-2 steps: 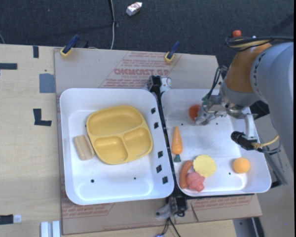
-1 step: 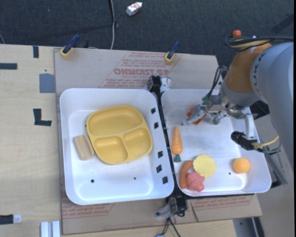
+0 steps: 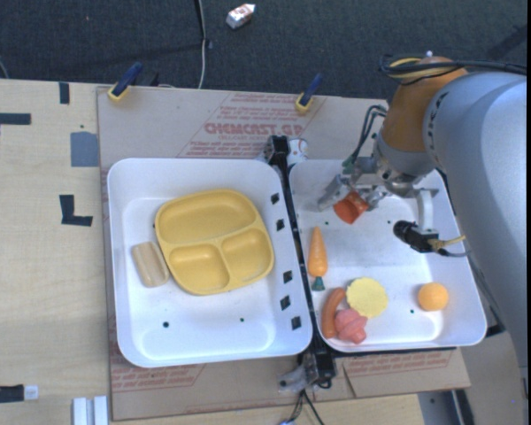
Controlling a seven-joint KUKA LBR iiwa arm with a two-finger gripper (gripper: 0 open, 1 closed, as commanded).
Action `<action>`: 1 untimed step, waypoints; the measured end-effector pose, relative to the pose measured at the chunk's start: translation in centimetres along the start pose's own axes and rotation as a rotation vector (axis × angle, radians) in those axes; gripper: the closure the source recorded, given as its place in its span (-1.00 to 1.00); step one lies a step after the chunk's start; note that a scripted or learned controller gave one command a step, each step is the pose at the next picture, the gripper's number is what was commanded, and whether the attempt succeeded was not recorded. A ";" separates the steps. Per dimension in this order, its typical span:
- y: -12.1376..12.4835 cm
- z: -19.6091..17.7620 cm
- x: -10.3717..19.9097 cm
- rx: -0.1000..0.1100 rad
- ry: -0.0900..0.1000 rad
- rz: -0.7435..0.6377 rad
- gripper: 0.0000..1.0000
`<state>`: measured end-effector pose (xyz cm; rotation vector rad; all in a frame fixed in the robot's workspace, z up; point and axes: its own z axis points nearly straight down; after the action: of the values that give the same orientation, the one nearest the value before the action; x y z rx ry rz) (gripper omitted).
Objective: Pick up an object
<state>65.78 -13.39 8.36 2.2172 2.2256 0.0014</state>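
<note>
Camera view looks down on the big grey arm (image 3: 478, 149) leaning in from the right, its orange band above the wrist, set over the back of the right bin (image 3: 451, 330), presumably because that bin holds the small things worth grabbing. Under both bins lies a cardboard sheet (image 3: 230, 127) with red print; I can make out something like "CHEMCAST" but not the smaller lines. The left bin (image 3: 133, 326) carries a yellow divided plate (image 3: 214, 240) with a tan block (image 3: 149, 264) just beside it. Near the right bin's front are a carrot (image 3: 317, 253), a yellow disc (image 3: 367, 297), a pink piece (image 3: 350, 326) and an orange ball (image 3: 433, 297). The gripper (image 3: 354, 200) sits right at a small red-orange object (image 3: 350, 208), seemingly pinched between its fingers, though whether it is lifted I can't say.
</note>
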 end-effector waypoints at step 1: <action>-0.1 -1.1 -0.1 0.000 -0.001 0.000 1.00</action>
<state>65.72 -13.48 9.49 2.2171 2.2252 0.0004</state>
